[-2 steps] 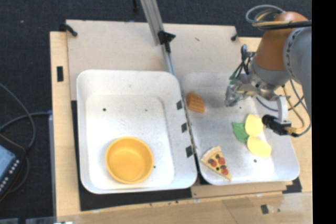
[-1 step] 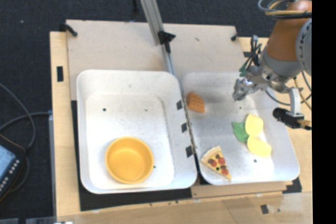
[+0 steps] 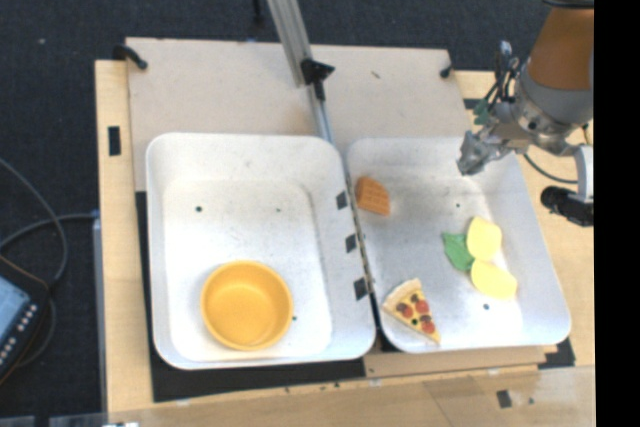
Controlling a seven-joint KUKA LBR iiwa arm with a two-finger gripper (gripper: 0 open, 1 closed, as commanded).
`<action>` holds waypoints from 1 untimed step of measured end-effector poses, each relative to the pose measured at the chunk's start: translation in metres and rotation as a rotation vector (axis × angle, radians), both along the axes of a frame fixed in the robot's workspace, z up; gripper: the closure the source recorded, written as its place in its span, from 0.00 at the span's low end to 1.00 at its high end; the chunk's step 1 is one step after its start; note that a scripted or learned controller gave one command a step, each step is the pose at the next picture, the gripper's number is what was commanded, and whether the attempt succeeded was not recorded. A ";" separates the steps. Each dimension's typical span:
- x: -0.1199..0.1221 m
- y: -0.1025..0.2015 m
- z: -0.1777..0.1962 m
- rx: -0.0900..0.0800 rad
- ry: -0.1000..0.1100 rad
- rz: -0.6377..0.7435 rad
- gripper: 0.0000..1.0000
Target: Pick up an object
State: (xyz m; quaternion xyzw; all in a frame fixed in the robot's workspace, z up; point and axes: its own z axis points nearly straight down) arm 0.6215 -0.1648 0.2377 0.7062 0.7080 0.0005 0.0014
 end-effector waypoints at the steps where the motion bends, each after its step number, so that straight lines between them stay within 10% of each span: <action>1: 0.001 -0.001 0.019 0.001 -0.001 0.001 1.00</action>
